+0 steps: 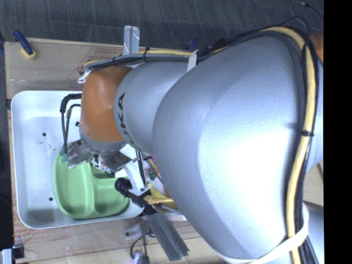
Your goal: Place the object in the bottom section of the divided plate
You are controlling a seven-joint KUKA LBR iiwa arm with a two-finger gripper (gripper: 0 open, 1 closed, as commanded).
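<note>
Grey arm (220,142) with orange band (99,111) covers most of view. Tool (91,157) sits over upper edge of green divided plate (82,194); its opening and any load cannot be told. Plate lies below tool, inside white bin (27,147) on wooden worktop (49,56). Task object not discernible.

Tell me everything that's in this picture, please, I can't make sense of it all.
Divided plate: one, green, in the white bin, lower part, partly under the arm.
White bin: one in sight, white, left side of the bench.
Bench: one, light wood, under the bin.
Blue clamps: at least one, blue, bench's upper left corner.
Cables: several, black and yellow, along the arm.
Robot arm: one, grey with an orange band, reaching in from the right above the plate.
</note>
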